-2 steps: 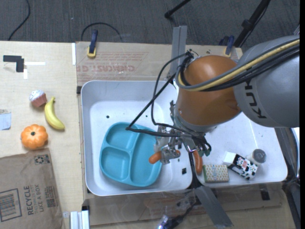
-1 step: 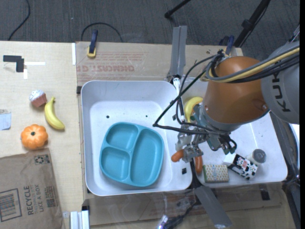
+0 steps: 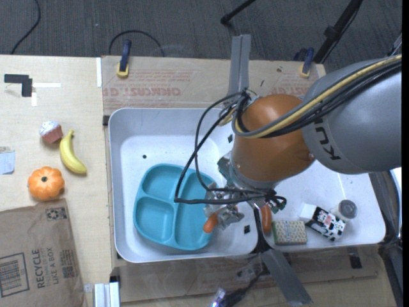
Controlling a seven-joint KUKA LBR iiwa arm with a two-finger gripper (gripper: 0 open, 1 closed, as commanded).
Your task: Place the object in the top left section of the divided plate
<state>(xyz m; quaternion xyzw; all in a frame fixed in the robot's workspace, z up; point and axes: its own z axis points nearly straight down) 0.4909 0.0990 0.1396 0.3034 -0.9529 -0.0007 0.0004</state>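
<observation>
A light blue divided plate point(image 3: 167, 211) with three sections lies in the left bin point(image 3: 128, 139), toward its front. My gripper point(image 3: 225, 216) hangs low over the plate's right rim, under the orange wrist band. A small orange, carrot-like object point(image 3: 209, 224) sits right at the gripper's left side, at the plate's lower right edge. The wrist and cables hide whether the gripper holds that object.
In the right bin point(image 3: 364, 184) lie a second orange piece point(image 3: 265, 217), a speckled square pad point(image 3: 291, 232), a cow-patterned carton point(image 3: 326, 222), a white block point(image 3: 308, 211) and a grey disc point(image 3: 347, 208). On the bench to the left sit a banana point(image 3: 71, 153), a cupcake point(image 3: 50, 132) and a small pumpkin point(image 3: 46, 183).
</observation>
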